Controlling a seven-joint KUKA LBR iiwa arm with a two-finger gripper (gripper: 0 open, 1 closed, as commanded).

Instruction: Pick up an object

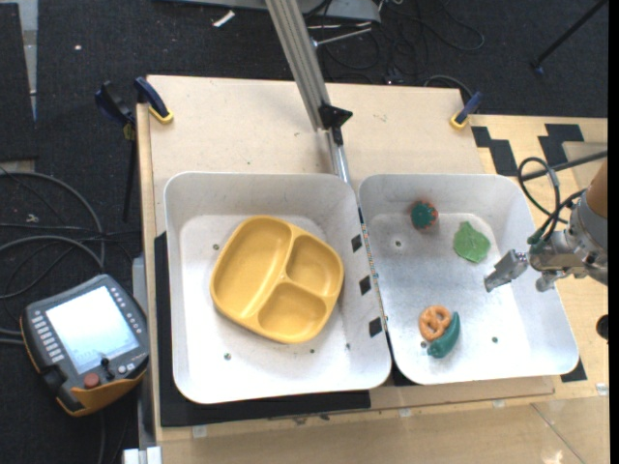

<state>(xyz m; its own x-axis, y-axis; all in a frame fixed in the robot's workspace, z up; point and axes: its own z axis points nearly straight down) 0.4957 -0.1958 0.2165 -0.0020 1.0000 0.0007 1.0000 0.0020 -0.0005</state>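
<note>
Over the right bin's right edge, the arm reaches in low.

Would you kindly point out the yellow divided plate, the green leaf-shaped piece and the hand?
yellow divided plate (pixel 278 278): camera view, the central divider.
green leaf-shaped piece (pixel 472 243): camera view, its middle.
hand (pixel 507 271): camera view, between the fingertips.

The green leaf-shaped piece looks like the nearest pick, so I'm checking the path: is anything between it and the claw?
Nothing visible is. The claw sits at the right bin's right side, with bare white floor between it and the green leaf-shaped piece. The orange and teal toy lies lower, off that line.
</note>
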